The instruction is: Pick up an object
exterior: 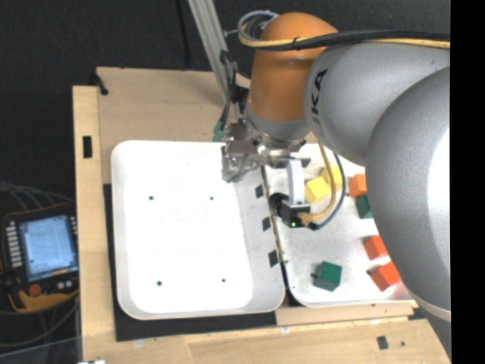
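Observation:
My gripper (236,162) hangs below the orange wrist band (284,67), over the back right corner of the left bin (182,226), close to the divide between the two bins. In the right bin (341,298) lie several blocks: a yellow block (317,189) just right of the gripper's body, a green block (327,275) near the front, and orange blocks (371,246) at the right, partly under the arm. A small green piece (218,133) shows behind the gripper at the bin's back rim. The view shows nothing held.
The big grey arm (394,142) covers most of the right bin's back and right side. A metal rail (206,29) slants up behind the bins. A teach pendant (45,249) lies off the bench at the left.

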`<state>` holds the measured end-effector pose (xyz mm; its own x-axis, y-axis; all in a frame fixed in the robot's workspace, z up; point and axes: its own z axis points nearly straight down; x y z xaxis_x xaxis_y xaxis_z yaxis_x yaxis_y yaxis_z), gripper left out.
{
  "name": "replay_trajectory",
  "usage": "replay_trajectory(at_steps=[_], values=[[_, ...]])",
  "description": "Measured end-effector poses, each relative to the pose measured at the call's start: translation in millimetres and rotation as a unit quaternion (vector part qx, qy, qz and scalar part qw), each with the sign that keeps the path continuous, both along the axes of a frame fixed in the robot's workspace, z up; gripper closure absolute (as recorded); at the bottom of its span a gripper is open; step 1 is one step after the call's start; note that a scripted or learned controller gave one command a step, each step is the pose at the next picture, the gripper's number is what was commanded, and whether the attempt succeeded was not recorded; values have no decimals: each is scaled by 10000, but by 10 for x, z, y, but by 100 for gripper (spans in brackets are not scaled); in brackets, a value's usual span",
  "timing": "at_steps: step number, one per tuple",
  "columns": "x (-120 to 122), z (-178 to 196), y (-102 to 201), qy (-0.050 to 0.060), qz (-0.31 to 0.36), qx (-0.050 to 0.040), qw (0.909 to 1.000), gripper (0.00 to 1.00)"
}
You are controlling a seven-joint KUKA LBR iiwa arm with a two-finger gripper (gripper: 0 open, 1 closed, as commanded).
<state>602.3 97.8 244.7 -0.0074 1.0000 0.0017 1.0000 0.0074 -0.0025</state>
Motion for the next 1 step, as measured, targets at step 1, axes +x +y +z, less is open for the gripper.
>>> replay_trajectory(at_steps=[1], values=[[4,-2,-28,-1,-29,0,10000,0]])
